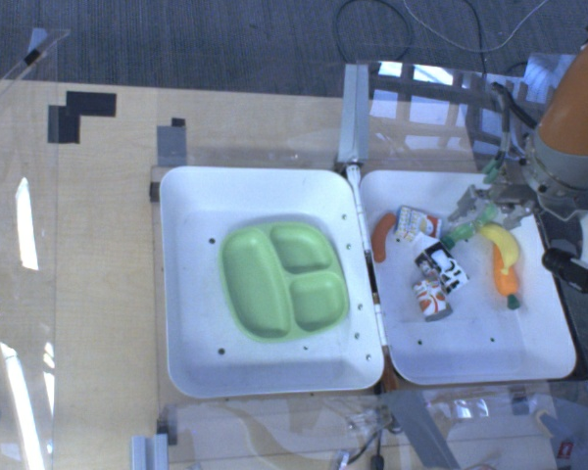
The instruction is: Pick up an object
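Just below the gripper [492,202] lies a banana [501,246].

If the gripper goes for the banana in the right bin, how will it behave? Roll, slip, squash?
The banana is curved and lies flat, so it probably pivots rather than rolls. Its skin looks smooth, so it may slip. It sits against the carrot, which would likely shift with it. Stiffness can't be judged.

No legible text. Small carton [413,224] and black-and-white packet [441,265] in the right bin [490,355] carry print, too blurred to read.
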You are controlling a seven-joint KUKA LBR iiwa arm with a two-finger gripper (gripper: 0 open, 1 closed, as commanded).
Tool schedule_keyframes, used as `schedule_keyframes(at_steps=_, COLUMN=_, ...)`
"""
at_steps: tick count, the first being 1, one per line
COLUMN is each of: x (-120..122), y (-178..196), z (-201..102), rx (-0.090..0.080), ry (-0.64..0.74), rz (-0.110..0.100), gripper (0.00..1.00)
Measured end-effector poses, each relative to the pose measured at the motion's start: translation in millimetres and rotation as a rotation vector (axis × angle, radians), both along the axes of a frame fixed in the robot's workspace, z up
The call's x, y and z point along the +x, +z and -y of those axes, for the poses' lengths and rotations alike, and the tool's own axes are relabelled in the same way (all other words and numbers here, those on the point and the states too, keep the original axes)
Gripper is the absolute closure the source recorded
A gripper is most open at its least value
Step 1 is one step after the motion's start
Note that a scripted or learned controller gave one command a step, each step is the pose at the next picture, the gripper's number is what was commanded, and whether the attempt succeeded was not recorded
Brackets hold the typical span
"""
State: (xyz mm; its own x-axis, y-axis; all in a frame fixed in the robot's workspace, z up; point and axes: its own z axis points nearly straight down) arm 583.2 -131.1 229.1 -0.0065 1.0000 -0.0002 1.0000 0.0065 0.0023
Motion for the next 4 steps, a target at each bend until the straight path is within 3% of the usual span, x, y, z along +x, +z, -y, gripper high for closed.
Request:
schedule_keyframes(at_steps=1, x=-41, y=-134, z=17, rx=-0.001, ry=0.052, rz=0.004, gripper=0.0)
schedule_keyframes(at_steps=2, x=-39, y=-123, z=17, rx=-0.002, ry=0.053, rz=0.009, gripper=1.0)
schedule_keyframes(at_steps=3, x=21, y=-114, z=52, rx=-0.001, ry=-0.047, rz=0.002, gripper=1.0)
schedule_keyframes(at_steps=4, x=50, y=-100, z=4, rx=0.0, ry=0.055, rz=-0.007, gripper=1.0)
